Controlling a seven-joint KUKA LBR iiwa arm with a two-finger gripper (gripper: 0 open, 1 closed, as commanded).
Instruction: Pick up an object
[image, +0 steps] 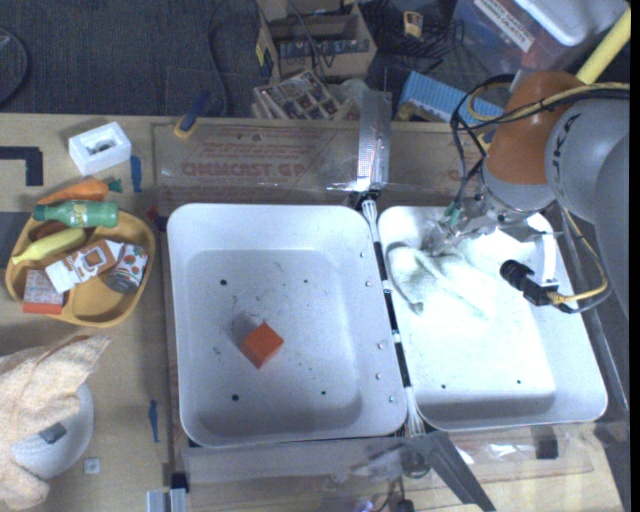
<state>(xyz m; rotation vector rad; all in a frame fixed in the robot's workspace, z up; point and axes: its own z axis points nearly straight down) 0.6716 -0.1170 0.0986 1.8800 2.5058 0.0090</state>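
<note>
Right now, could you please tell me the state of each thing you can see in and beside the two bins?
Orange block: resting tilted on the left bin floor, untouched.
White cloth: crumpled in the right bin.
Gripper: low over the cloth.
Green bottle: lying on its side in the yellow bowl.
</note>
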